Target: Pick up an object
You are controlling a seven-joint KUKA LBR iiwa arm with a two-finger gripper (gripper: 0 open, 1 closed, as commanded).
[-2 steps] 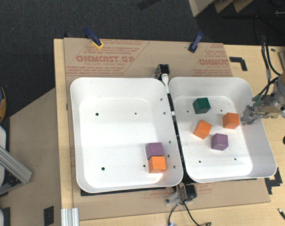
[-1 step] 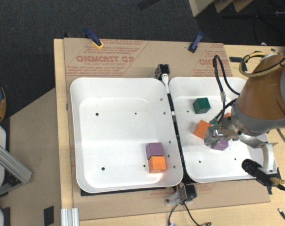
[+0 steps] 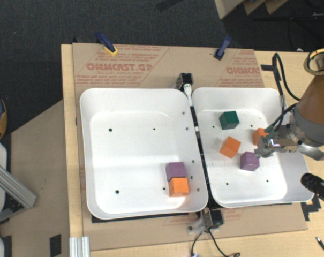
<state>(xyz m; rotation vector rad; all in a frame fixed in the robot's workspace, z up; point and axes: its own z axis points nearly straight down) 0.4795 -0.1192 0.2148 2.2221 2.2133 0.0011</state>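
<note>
**Operator:** Where is the pincer right now, and what is it doing?

**Observer:** You'll find the pincer (image 3: 264,146) low over the right bin (image 3: 242,197), near that bin's far right side, with the grey arm (image 3: 311,116) coming in behind it from the right. Whether it is released or clenched, I cannot tell you; the tip is too small and cluttered to read. Nothing shows clearly gripped.

**Operator:** What lies closest to it?

**Observer:** Look just beside the tip: an orange piece (image 3: 258,135) sits right against it on its upper side, partly hidden, so I can't say if they touch. The purple block (image 3: 249,161) lies just below and left of the tip, very close. The orange block (image 3: 230,147) is a little further to the pincer's left, and the green block (image 3: 228,120) is further up and left, near the top of that bin.

**Operator:** And the other bin?

**Observer:** Well apart from the pincer, across the divider, you have the left bin (image 3: 113,106). In its lower right corner a second purple block (image 3: 176,170) and a second orange block (image 3: 179,186) sit touching, the orange one nearer the front rim.
</note>
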